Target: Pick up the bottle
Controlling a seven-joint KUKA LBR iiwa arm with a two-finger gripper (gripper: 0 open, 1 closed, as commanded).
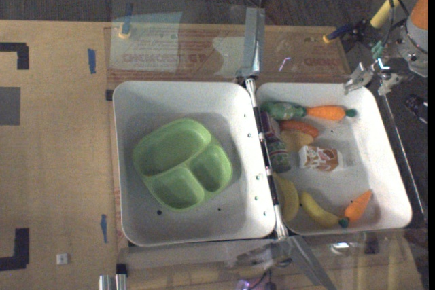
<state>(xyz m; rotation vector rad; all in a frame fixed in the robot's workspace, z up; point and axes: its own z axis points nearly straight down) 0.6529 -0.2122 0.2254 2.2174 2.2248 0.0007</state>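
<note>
A green bottle (284,109) lies on its side at the back left of the right bin (391,166), its end touching an orange carrot (327,113). My gripper (372,80) hangs over the bin's back right corner, to the right of the bottle and well apart from it. It is open, with nothing between its fingers.
The right bin also holds a dark can-like container (275,147) along its left wall, a small carton (319,158), two bananas (319,211), a second carrot (358,206) and other toy food. In the left bin (129,105) lies a green divided plate (181,163).
</note>
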